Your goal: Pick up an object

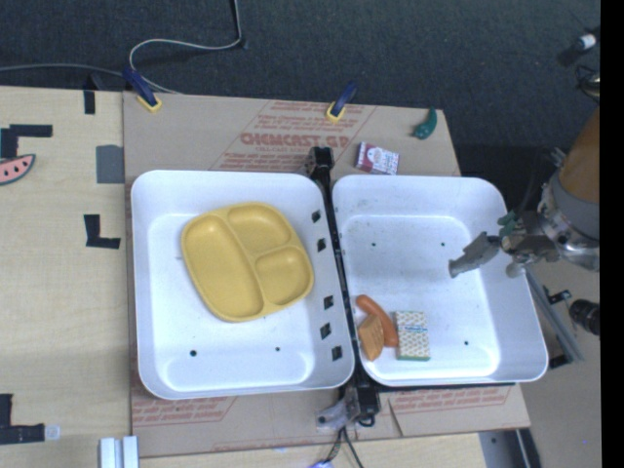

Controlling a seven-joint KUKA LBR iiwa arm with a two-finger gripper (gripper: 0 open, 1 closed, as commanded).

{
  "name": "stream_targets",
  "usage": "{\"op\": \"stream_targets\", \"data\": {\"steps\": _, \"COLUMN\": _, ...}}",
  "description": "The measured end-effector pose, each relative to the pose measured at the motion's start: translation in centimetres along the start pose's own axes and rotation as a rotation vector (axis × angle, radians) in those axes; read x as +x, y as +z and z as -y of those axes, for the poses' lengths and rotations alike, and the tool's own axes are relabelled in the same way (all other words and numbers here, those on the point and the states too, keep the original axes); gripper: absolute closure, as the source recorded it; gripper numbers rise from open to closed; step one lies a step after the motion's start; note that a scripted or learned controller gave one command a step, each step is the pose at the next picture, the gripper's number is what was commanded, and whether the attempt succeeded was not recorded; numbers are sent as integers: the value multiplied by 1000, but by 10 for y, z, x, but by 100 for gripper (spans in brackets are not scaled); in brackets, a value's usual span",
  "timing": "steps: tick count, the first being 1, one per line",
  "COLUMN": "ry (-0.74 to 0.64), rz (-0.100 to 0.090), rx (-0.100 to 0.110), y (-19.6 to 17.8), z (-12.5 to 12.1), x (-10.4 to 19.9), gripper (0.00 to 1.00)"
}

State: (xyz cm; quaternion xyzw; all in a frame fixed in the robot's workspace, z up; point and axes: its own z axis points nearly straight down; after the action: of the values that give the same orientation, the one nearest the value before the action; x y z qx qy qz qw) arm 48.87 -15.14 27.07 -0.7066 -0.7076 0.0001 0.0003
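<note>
- The gripper hangs over the right bin, close to that bin's right wall and about midway along it, with the grey arm reaching in from the right edge of the view.
- Whether the jaws stand apart or together cannot be told here: the end of the tool reads as one dark grey wedge pointing left and slightly down. Nothing is seen between them.
- The likely targets lie together near the front-left corner of the right bin: an orange sausage-like toy and, touching or just beside it on its right, a small patterned packet.
- From the jaws, both things lie down the view and to the left, towards the near wall and the divider between the bins. The packet is the nearer of the two.
- The orange toy's long axis runs roughly from upper left to lower right, at a slant to the bin walls; the packet's long side runs nearly straight up and down the view.
- My judgement: the coming move turns on travelling diagonally to that corner, then turning the jaws across the chosen thing's short side.
- The closeness of the two things is a risk, since a finger may land on the neighbour.
- The left bin holds a yellow divided plate, well apart from the gripper.
</note>
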Motion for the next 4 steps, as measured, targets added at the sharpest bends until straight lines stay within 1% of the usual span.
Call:
{"op": "stream_targets", "data": {"steps": 1, "ry": 0, "rz": -1, "rx": -5, "y": 184, "z": -31, "x": 15, "gripper": 0}}
{"op": "stream_targets", "data": {"steps": 2, "ry": -2, "rz": 1, "rx": -6, "y": 185, "z": -89, "x": 57, "gripper": 0}}
{"op": "stream_targets", "data": {"steps": 3, "ry": 0, "rz": 2, "rx": -4, "y": 185, "z": -153, "x": 58, "gripper": 0}}
{"op": "stream_targets", "data": {"steps": 4, "ry": -1, "rz": 3, "rx": -3, "y": 175, "z": -153, "x": 58, "gripper": 100}}
